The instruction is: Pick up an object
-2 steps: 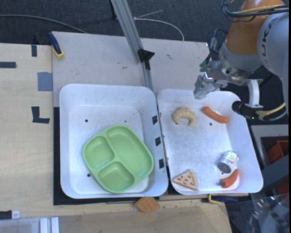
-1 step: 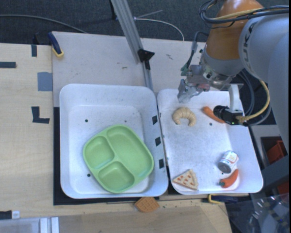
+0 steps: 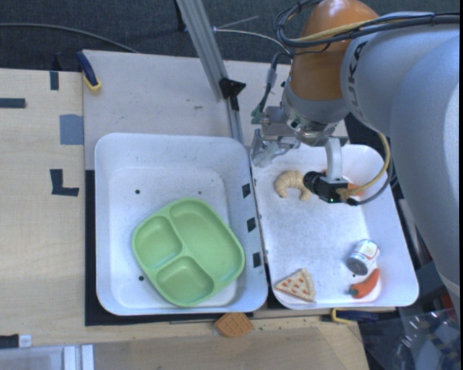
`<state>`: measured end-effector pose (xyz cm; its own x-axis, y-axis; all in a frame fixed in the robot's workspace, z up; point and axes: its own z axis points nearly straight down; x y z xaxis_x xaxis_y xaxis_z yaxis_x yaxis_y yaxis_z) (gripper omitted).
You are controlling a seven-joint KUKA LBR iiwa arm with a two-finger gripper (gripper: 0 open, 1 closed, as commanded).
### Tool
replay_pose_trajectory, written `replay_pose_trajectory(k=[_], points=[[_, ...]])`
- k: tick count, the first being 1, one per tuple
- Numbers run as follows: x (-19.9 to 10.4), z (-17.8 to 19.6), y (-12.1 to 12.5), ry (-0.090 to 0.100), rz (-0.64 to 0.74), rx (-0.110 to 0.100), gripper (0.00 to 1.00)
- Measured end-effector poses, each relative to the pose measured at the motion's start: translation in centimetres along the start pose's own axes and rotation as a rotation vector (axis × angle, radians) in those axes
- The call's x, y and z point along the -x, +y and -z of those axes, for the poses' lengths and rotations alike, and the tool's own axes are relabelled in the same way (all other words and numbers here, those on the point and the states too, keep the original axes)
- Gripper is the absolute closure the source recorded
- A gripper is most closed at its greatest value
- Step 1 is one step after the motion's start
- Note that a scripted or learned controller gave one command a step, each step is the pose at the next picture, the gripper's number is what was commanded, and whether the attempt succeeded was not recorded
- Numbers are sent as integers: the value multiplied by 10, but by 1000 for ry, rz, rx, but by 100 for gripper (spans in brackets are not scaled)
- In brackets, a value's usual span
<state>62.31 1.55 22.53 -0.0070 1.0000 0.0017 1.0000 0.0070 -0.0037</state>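
Note:
My gripper (image 3: 268,153) hangs over the back left corner of the right bin (image 3: 332,237), just up and left of a tan croissant (image 3: 292,183). Its fingers stand apart with nothing between them, so it is open. The croissant lies on the bin floor, clear of the gripper. Near the front edge of the same bin lies a toy pizza slice (image 3: 295,285). In the front right corner a small silver can (image 3: 362,256) sits beside an orange-red carrot-shaped piece (image 3: 366,285).
The left bin (image 3: 119,168) holds a green divided plate (image 3: 187,250). A black fitting with a cable (image 3: 329,187) hangs off the arm beside the croissant. A round waffle-like piece (image 3: 232,324) lies on the bench in front of the bins. A metal post (image 3: 204,45) rises behind them.

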Motion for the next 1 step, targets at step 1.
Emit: replay_pose_trajectory(k=[1], points=[[-56,8,-4,0,1,2,100]])
